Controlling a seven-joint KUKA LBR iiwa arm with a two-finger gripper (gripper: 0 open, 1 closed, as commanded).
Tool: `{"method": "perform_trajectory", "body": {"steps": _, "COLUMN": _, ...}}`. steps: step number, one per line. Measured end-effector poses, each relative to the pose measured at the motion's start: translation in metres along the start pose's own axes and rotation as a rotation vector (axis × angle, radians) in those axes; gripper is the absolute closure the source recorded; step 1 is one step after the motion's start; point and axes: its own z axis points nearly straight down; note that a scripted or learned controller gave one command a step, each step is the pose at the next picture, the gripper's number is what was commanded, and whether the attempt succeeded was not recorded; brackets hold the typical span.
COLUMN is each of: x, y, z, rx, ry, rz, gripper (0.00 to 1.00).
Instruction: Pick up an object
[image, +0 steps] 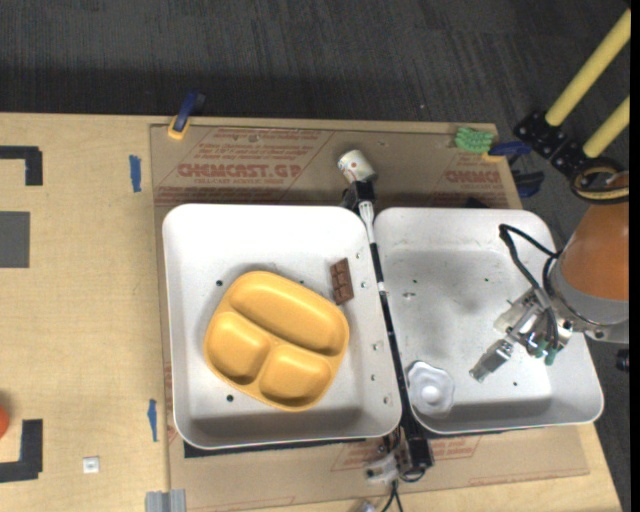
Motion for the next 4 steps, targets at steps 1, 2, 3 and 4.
{"method": "perform_trajectory", "body": {"steps": 1, "x": -0.086, "y": -0.009, "z": 0.025, "rx": 0.000, "ry": -0.002, "rz": -0.078, "gripper": 0.00}}
{"method": "perform_trajectory", "body": {"steps": 2, "x": -0.041, "y": -0.011, "z": 0.068, "rx": 0.000, "ry": 0.003, "rz": -0.399, "gripper": 0.00}}
{"method": "perform_trajectory", "body": {"steps": 3, "x": -0.010, "y": 0.030, "z": 0.061, "rx": 0.000, "ry": 0.003, "rz": -0.518, "gripper": 0.00}}
{"method": "perform_trajectory", "body": {"steps": 4, "x": -0.094, "y": 0.051, "z": 0.027, "rx": -0.001, "ry": -0.004, "rz": -0.759, "gripper": 0.00}}
